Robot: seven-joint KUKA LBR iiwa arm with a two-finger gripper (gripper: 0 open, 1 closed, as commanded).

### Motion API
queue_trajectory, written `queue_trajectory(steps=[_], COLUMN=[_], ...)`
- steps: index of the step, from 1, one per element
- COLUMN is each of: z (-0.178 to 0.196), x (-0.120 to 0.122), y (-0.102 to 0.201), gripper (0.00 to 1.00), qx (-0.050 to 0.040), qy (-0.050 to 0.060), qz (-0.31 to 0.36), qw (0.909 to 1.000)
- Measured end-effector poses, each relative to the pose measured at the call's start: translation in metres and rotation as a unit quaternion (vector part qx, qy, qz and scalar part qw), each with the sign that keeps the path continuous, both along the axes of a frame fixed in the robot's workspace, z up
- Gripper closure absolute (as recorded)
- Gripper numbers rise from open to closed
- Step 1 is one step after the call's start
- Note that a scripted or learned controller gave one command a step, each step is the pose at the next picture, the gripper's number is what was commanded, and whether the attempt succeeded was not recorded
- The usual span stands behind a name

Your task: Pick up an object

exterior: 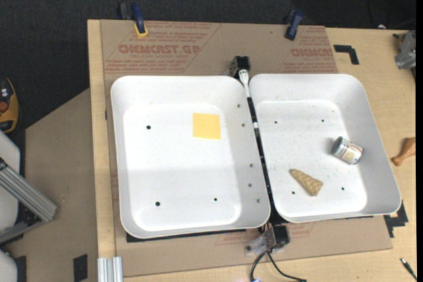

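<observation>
Yellow square (pixel 206 126) in left bin (pixel 125 142); small can (pixel 346 150), tan wedge (pixel 307 181) in right bin (pixel 370 115).

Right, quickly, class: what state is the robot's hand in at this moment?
Hand: cannot be told.
Flat yellow square lies in the left white bin; small silver can and tan wedge lie in the right white bin.

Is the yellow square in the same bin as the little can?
No, the yellow square lies in the left bin, the can in the right bin.
</observation>
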State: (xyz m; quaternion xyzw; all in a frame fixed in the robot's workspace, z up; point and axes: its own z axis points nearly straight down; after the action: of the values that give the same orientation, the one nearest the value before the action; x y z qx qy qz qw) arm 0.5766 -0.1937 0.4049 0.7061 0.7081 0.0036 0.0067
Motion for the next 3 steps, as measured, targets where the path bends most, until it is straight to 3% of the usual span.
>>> queue_trajectory(steps=[1, 2, 3], z=[-0.097, 0.0, -0.116], x=[0.02, 0.061, 0.01], y=[0.05, 0.087, 0.133], gripper=[1.0, 1.0, 1.0], qx=[0.0036, 0.0009, 0.0041], qy=[0.01, 0.0, 0.015], qz=[0.001, 0.001, 0.0], qw=[0.9999, 1.0, 0.9999])
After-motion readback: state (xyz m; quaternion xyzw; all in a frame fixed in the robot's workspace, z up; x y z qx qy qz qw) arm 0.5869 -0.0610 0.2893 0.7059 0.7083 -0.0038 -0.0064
